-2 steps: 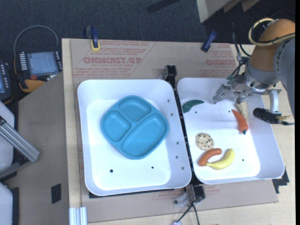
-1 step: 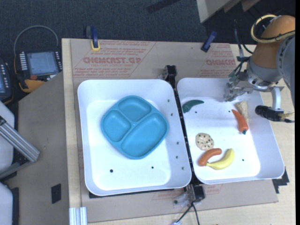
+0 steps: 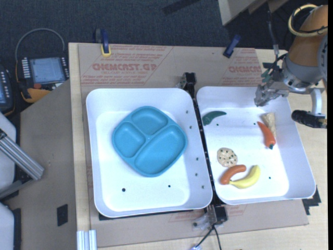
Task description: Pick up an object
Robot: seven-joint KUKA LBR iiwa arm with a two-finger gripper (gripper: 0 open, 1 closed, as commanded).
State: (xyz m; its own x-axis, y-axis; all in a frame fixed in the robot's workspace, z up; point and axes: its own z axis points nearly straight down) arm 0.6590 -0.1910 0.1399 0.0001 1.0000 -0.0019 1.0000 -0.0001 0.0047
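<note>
1. The arm (image 3: pixel 307 46) enters from the upper right corner, and its upper part is cut off by the frame edge.
2. The claw (image 3: pixel 264 97) hangs over the far right part of the right bin (image 3: pixel 296 160), just above the carrot (image 3: pixel 267 134). It is small and blurred, so I cannot tell whether it is open or closed, and nothing can be seen gripped in it.
3. The carrot lies near the right bin's right wall, orange with a pale end pointing toward the claw. What that pale end is cannot be made out.
4. A dark green piece (image 3: pixel 213 116) lies at the far left of the right bin, too small to identify.
5. Nearer the front of that bin sit a round cookie (image 3: pixel 227 156), a sausage (image 3: pixel 232 174) and a banana (image 3: pixel 247 177). The sausage and banana touch, the banana overlapping the sausage's end.
6. The left bin (image 3: pixel 104 191) holds a blue divided plate (image 3: pixel 149 140) with three compartments, lying flat near its middle.
7. Both bins rest on a cardboard-covered surface (image 3: pixel 156 64) with printed red lettering, partly hidden by the bins.
</note>
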